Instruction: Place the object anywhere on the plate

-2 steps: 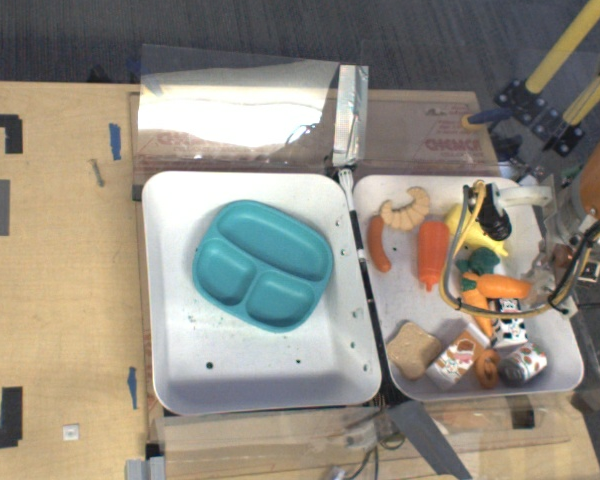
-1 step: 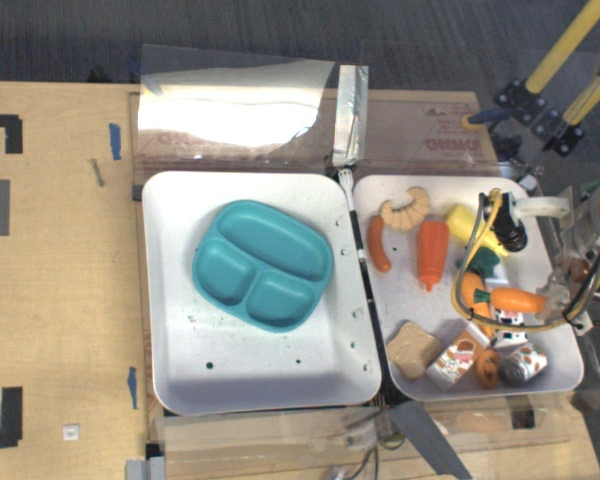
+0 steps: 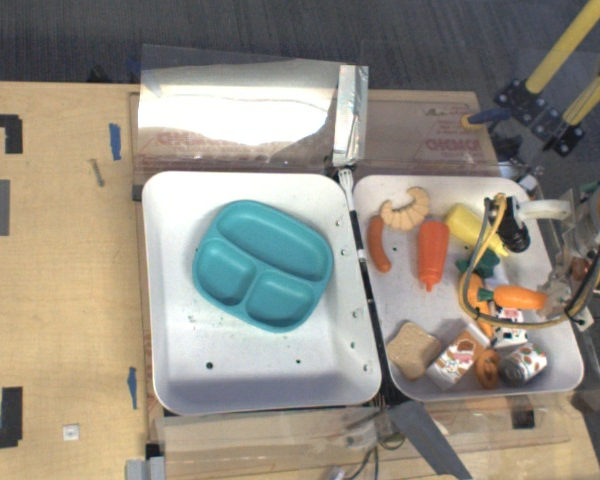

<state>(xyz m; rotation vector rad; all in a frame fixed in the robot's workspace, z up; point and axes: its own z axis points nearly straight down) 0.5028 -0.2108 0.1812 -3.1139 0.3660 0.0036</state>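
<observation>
The teal plate [image 3: 263, 263], divided into three sections, lies in the left bin [image 3: 180, 368] with nothing on it. My gripper [image 3: 578, 276] hangs at the right edge of the right bin [image 3: 565, 373], partly cut off by the view's edge. Just to its left lies an orange carrot [image 3: 521, 296]. Nothing shows between the gripper and any toy.
The right bin holds toy foods: a croissant [image 3: 408, 208], a red sausage [image 3: 379, 244], an orange bottle-like piece [image 3: 432, 253], a yellow piece [image 3: 464, 224], a green piece [image 3: 481, 264], a bread slice [image 3: 412, 349], a small carton [image 3: 453, 362] and a can [image 3: 524, 366].
</observation>
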